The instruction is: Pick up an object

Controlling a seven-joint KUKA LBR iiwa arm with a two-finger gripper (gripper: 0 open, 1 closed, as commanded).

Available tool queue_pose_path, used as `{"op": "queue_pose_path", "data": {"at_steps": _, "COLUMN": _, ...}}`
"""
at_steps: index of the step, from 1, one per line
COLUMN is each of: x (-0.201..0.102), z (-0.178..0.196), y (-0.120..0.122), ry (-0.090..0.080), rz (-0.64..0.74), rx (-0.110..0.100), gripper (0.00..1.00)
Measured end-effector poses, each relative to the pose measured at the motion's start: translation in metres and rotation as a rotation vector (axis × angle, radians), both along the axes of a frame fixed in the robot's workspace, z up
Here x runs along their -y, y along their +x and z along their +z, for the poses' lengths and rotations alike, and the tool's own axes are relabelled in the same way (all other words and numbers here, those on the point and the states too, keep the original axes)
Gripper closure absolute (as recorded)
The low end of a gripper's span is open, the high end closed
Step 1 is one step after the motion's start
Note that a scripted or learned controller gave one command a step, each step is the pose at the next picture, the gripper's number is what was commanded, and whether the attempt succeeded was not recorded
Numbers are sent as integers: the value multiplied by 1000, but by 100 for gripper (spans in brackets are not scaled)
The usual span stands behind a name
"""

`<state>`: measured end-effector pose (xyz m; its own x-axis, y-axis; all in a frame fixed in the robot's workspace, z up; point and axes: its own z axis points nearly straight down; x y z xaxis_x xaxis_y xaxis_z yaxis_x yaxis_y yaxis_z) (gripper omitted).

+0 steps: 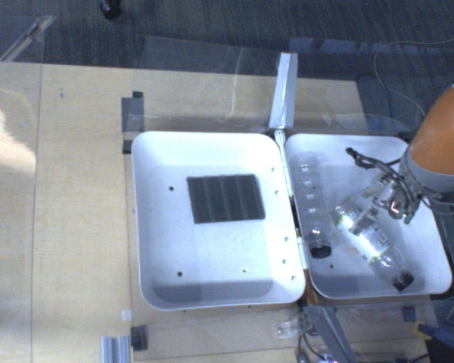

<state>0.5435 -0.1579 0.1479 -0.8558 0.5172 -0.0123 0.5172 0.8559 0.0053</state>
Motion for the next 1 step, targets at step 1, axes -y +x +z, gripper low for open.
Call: {"op": "queue_pose_path", "data": {"at_steps": 1, "x": -20, "z": 64, "y": 2, "ry": -2, "rz": 185, "rx": 0, "gripper": 0}}
